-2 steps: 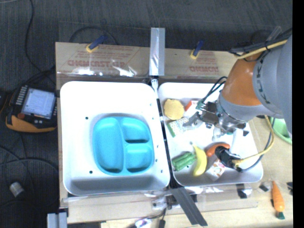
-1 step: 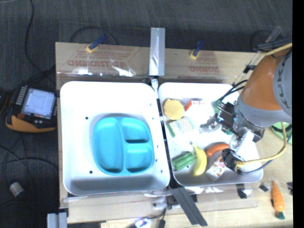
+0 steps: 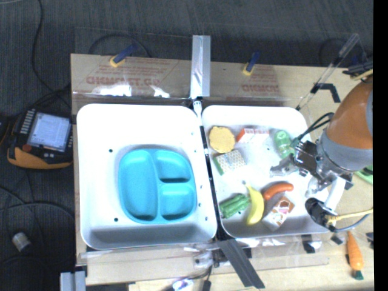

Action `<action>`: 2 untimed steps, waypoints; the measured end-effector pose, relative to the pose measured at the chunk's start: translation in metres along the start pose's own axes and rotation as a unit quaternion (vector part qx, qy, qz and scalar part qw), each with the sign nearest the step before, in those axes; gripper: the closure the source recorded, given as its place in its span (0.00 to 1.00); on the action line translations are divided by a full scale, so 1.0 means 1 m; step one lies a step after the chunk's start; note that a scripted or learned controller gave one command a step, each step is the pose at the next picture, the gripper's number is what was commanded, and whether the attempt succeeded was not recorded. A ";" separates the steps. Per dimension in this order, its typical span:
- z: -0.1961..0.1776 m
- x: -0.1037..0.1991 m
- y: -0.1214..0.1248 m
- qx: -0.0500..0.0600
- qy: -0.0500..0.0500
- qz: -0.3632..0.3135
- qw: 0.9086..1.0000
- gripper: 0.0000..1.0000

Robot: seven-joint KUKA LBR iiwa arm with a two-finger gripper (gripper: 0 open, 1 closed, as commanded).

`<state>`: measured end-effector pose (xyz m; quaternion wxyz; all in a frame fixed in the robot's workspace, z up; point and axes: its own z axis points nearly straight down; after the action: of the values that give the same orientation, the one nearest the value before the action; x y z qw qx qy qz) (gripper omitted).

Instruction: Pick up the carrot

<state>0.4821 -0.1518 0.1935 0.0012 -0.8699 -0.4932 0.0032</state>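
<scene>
An orange carrot (image 3: 354, 256) with a green tip lies on the bench outside the bins, at the lower right. A red-orange elongated item (image 3: 279, 189) lies in the right bin (image 3: 254, 115), beside a banana (image 3: 256, 205). My gripper (image 3: 290, 162) reaches in from the right over the right bin's right side, just above the red-orange item and below a green item (image 3: 282, 141). It is far from the carrot on the bench. Nothing shows in its grasp.
The right bin also holds a round yellow piece (image 3: 222, 139), a white and red pack (image 3: 251, 133), a checkered block (image 3: 230, 160), a green vegetable (image 3: 234, 204) and a small carton (image 3: 280, 211). A blue divided plate (image 3: 157, 185) sits in the left bin (image 3: 97, 162).
</scene>
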 end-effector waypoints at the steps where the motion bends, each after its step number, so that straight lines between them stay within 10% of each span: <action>1: 0.074 0.029 -0.010 -0.011 0.002 -0.069 0.998 0.00; 2: -0.025 -0.009 0.032 -0.001 0.000 -0.124 0.992 0.00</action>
<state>0.5051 -0.1761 0.2183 0.0002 -0.8019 -0.5975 0.0025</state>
